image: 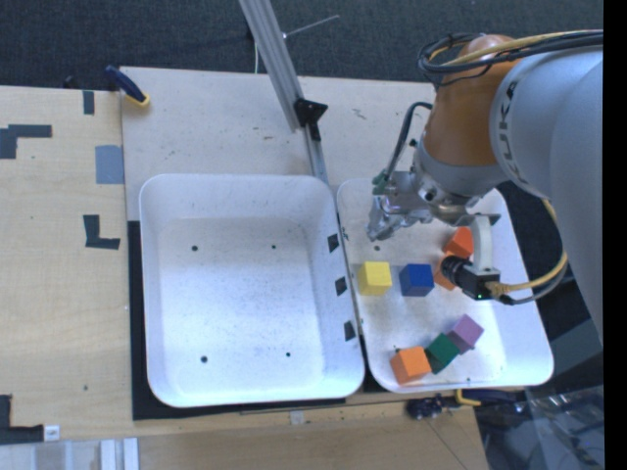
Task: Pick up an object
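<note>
The right bin (519, 360) holds several small blocks: a yellow cube (374, 278), a blue cube (416, 279), an orange block (459, 242) near the arm, and a cluster at the front with an orange cube (411, 363), a green block (444, 350) and a purple block (467, 332). My gripper (384, 225) hangs over the back left part of this bin, just behind the yellow cube. Nothing shows between its fingers. The arm's bulk covers the bin's back right corner.
The left bin (157, 262) lies beside the right one, sharing a raised middle edge (343, 272). A slanted metal rail (279, 57) crosses the bench behind the bins. A blue and yellow tool (127, 86) lies at the bench's back left.
</note>
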Available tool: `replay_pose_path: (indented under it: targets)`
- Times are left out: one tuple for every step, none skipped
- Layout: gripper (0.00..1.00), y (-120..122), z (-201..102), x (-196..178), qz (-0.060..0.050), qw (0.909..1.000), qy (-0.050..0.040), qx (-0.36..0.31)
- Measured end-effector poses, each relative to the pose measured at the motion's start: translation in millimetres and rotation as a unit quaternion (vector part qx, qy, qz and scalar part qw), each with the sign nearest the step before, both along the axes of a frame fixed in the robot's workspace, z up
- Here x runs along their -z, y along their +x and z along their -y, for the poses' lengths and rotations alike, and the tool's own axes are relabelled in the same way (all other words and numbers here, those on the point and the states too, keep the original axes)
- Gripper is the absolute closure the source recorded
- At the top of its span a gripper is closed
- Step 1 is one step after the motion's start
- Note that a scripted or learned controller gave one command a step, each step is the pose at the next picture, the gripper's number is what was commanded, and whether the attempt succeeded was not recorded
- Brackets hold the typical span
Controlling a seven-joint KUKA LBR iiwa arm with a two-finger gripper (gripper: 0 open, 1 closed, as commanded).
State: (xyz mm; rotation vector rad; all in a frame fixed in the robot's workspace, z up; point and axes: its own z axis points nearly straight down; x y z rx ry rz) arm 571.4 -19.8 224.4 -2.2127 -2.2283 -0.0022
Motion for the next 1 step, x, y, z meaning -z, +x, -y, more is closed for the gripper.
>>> replay_pose_path:
  targets:
    - [1.00,30.2,-52.4,6.3,0.000,1.0000,0.0000,0.000]
